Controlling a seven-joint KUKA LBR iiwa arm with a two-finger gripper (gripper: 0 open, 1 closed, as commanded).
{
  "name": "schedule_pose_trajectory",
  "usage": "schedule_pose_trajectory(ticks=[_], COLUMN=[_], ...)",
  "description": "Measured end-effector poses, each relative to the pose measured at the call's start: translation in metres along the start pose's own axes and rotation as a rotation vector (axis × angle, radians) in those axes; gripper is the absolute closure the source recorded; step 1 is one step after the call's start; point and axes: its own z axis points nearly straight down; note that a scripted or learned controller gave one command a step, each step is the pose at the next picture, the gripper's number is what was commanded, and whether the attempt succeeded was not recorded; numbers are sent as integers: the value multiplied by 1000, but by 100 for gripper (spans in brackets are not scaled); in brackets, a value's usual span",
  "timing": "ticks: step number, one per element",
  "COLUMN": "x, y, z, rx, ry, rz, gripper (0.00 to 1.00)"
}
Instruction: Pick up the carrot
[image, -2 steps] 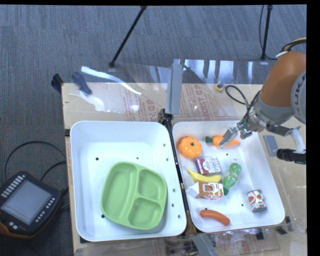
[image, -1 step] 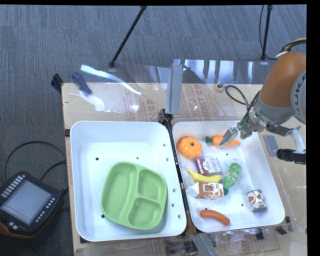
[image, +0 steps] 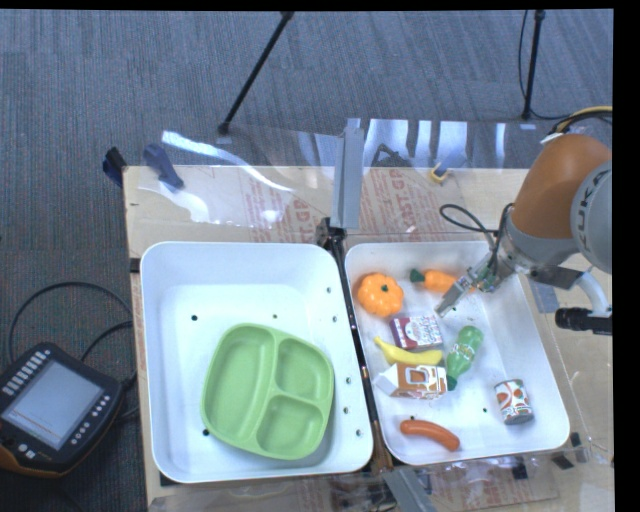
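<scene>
Your left white bin (image: 165, 300) has the green divided plastic tray (image: 268, 390). In the right white bin (image: 545, 350), the small orange carrot with a green top (image: 434, 280) lies near the far wall, beside the pumpkin (image: 380, 295). Pincer (image: 449, 303) hangs just right of the carrot, open a little, gripping nothing.

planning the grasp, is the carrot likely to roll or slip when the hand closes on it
The carrot is small, tapered and lies flat on the right bin's smooth floor, so it may roll or skid if nudged sideways. It looks like a hard toy, probably stiff and light. Its narrowing shape could squeeze out of the hand.
</scene>
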Motion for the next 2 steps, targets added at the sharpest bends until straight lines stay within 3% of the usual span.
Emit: schedule_pose_trajectory(ticks=[1,2], x=[-1,-1], y=[0,0], z=[-9,-9], rx=[-1,-1], ry=[0,0], rz=[4,5], gripper=[100,0])
